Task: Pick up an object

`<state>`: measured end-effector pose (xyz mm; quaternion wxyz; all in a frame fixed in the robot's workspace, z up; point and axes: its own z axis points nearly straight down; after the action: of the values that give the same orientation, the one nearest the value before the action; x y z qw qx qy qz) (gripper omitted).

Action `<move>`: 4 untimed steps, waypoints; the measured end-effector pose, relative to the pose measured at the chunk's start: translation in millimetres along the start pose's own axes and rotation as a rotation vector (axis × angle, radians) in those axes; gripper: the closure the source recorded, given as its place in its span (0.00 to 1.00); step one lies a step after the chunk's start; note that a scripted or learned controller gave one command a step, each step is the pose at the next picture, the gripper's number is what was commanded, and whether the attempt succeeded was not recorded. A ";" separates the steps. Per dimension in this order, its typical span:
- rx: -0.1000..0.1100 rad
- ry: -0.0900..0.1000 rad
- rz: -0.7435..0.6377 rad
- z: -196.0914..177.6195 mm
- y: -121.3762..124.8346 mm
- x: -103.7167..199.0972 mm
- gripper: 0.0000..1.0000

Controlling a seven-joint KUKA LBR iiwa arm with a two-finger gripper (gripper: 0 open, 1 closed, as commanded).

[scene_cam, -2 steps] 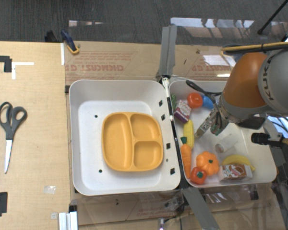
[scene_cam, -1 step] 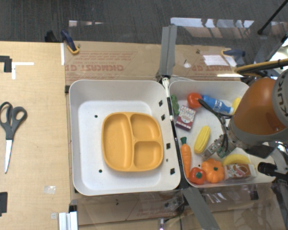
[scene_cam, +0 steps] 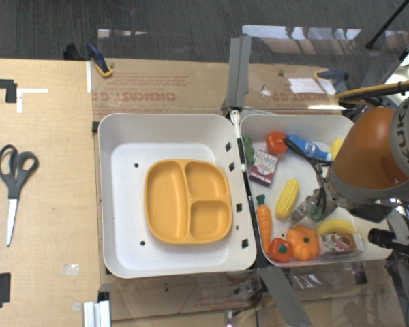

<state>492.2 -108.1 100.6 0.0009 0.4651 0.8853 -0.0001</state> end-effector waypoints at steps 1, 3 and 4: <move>0.000 0.000 0.001 0.0 0.0 0.0 0.00; 0.003 0.001 0.456 9.2 18.6 -31.3 1.00; 0.001 -0.001 0.440 -91.5 105.5 -48.9 1.00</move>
<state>606.7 -88.4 192.3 0.0010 0.6469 0.7626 -0.0008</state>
